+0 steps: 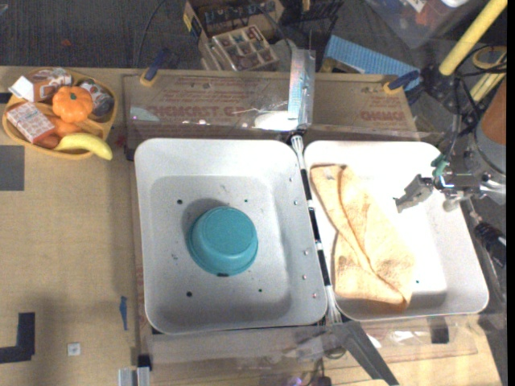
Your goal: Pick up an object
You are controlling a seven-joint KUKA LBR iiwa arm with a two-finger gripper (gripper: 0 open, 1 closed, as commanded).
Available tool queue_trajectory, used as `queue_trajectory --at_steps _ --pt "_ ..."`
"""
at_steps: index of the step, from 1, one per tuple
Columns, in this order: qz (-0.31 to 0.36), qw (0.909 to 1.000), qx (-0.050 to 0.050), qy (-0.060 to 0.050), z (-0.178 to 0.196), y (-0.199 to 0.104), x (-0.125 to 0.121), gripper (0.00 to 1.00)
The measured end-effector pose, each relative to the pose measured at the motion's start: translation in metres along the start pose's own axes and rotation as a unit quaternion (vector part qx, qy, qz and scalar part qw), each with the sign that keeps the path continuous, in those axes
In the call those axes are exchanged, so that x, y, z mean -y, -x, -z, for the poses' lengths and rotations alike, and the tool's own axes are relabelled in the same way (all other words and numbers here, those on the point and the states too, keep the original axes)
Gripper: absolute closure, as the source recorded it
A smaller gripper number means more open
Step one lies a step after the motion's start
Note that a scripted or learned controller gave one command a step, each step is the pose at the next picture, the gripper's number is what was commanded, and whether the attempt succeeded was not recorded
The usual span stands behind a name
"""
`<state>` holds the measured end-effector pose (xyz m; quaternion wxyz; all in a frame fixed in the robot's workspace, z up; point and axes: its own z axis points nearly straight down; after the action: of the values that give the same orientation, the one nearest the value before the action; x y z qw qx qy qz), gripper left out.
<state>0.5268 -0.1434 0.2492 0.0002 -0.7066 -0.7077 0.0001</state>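
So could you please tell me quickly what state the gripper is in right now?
Gripper: open, fingers apart and holding nothing, above the right white bin beside the crumpled beige cloth.

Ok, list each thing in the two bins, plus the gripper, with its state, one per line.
teal bowl: upside down, on the left bin floor, untouched.
cloth: crumpled and folded, lying in the right bin, left part.
gripper: over the right bin, right of the cloth, holding nothing; jaws open.

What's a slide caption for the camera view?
Gripper above right white bin beside crumpled tan cloth; upturned teal bowl in left bin.
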Motion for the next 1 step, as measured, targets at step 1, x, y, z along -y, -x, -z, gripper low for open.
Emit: queue_trajectory --at_steps 1 --pt "0.085 0.9963 0.001 0.002 -0.0043 0.0727 0.0098 0.0"
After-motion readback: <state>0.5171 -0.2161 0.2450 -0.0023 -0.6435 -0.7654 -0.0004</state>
